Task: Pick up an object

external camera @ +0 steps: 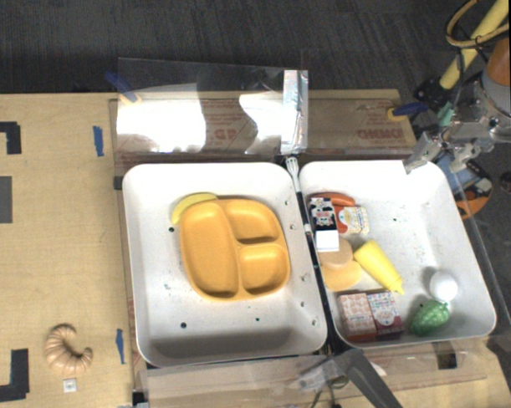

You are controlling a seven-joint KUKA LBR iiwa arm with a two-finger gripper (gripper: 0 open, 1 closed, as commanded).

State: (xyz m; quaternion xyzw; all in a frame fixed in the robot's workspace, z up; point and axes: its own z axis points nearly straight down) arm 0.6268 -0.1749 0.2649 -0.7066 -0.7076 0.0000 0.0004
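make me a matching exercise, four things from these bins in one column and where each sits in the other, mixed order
Things:
1. orange divided plate
2. green toy
3. white ball
4. croissant toy

Places:
A. on the wooden bench, left of both bins
B. near right corner of the right bin
C. middle of the left bin
D. right bin, just beyond the green toy

Pairs: 1-C, 2-B, 3-D, 4-A

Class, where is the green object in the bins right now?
The green object lies in the right bin's near right corner, just below the white ball.
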